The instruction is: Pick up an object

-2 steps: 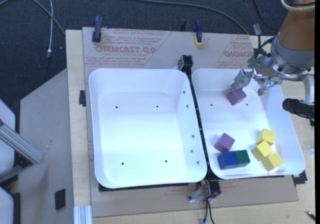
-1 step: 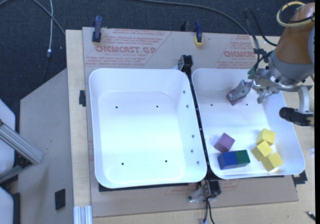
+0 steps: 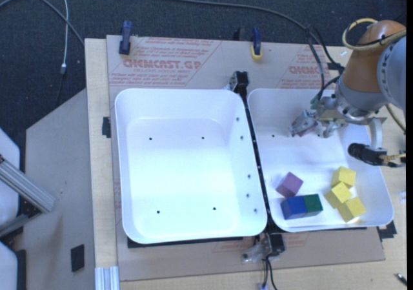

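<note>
Purple block low in right bin, well below jaws

The wooden bench has a brown sheet with red writing on it. Two white bins sit on the sheet, side by side. The right bin is under the claw. The left bin is beside it, farther from the claw.

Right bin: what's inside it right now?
The right bin holds a purple block, blue block, green block and yellow blocks, all near its front. The gripper and arm cover part of its floor.
</note>
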Robot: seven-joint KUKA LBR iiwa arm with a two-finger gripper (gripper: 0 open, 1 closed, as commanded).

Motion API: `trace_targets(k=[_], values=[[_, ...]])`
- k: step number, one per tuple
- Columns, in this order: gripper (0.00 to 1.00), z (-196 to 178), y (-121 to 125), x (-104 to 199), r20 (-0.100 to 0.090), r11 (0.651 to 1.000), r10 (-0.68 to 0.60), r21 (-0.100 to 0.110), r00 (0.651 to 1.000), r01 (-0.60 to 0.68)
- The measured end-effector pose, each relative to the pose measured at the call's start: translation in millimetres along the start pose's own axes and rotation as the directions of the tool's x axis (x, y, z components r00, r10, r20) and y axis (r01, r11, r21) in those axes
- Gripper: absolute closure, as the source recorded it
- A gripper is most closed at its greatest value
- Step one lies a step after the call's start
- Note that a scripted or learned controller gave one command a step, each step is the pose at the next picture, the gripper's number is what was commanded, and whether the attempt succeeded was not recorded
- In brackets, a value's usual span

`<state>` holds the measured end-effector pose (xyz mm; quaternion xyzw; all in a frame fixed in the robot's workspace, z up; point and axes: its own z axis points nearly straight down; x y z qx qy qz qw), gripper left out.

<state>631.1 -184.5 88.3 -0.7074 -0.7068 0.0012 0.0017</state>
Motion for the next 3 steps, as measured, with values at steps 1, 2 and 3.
trace_targets(k=[1,2,3], values=[[0.0,0.3,22.1,45.0,0.0,1.0,-0.005,-0.005,1.0,0.005],[1.0,-10.3,21.6,42.7,0.001,1.0,-0.002,-0.005,1.0,0.002],[1.0,-115.7,21.0,100.6,0.0,1.0,-0.006,-0.014,1.0,0.006]])
